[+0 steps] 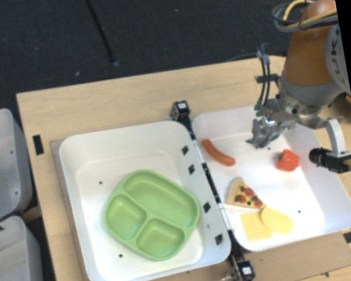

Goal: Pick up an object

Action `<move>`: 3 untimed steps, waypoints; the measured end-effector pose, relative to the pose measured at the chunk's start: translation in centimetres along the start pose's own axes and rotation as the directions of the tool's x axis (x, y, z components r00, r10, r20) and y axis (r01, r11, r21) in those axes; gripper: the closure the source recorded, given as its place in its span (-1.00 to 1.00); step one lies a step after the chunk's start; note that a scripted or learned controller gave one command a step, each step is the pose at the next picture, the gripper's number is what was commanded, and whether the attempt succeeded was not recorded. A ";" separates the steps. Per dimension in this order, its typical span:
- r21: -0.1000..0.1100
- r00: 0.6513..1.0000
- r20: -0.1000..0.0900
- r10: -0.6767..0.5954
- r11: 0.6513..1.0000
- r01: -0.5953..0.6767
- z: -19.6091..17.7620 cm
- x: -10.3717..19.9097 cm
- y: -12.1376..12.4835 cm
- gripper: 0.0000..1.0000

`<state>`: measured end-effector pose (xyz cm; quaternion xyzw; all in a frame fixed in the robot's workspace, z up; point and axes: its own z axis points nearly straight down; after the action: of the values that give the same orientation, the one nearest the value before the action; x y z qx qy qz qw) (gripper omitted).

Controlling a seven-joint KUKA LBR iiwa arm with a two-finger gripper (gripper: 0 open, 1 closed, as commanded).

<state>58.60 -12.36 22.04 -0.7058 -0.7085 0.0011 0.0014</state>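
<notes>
The hand (263,133) hangs over the upper part of the right bin (332,206), near its back wall; I cannot tell its state. The middle of this bin is free. The sausage (219,152) lies left of the hand, long axis going down to the right, close to the wall between the 2 bins. A red piece (287,160), a pizza slice (244,196) and 2 yellow pieces (267,223) lie lower. The left bin (79,187) holds a green tray (151,213).

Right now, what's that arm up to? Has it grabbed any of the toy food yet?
Gripper low over the right bin, nothing seen between its fingers. Red pepper lies closest, hot dog to its other side. Nothing blocking either.
</notes>
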 end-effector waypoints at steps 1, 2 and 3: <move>0.000 1.000 0.000 -0.003 1.000 0.003 1.0 4.9 1.7 1.00; -0.001 1.000 -0.001 -0.004 1.000 0.004 0.3 10.0 4.2 1.00; 0.001 1.000 0.000 -0.004 1.000 0.004 -0.3 14.7 4.4 1.00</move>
<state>62.96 2.39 22.29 -0.7044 -0.7098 0.0013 0.0016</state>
